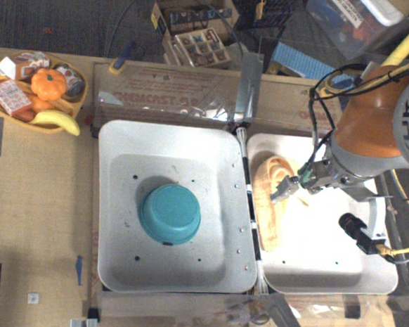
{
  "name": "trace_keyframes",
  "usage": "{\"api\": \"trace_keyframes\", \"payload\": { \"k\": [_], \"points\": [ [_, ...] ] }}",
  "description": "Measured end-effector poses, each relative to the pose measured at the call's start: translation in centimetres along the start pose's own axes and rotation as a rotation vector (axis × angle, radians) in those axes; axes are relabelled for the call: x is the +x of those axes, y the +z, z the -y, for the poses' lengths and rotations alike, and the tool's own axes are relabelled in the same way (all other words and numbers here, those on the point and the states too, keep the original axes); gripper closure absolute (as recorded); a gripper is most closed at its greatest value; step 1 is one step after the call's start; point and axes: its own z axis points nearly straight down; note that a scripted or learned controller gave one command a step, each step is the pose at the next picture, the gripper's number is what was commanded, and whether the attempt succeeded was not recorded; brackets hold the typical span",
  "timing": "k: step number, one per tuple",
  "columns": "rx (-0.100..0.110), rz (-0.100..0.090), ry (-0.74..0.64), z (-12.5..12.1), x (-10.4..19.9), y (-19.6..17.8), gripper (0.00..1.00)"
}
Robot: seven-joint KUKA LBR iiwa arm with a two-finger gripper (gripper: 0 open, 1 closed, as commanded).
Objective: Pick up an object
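Here the arm [376,130] reaches into the right bin [323,267], its jaws [285,190] low over the tan, bread-like object [271,200] lying along that bin's left wall. Whether the jaws are spread or closed, or have any hold on it, I cannot tell. This looks like the approach-to-grasp step; next it likely needs a settled descent and a firm close before lifting. The left bin [121,146] carries a teal bowl [171,214] turned upside down. On the wooden surface [32,202], far left, sits a basket of toy food [35,93]; clutter lies beyond.
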Motion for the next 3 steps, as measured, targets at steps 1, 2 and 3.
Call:
{"api": "trace_keyframes", "payload": {
  "k": [1, 2, 3],
  "points": [
    [-0.001, 0.002, 0.142, -2.9, -5.8, 6.5, 0.0],
    [-0.004, 0.004, 0.058, -8.3, -6.2, 9.6, 0.0],
    [-0.008, 0.005, 0.055, -8.4, -6.0, 8.4, 1.0]
  ]
}}
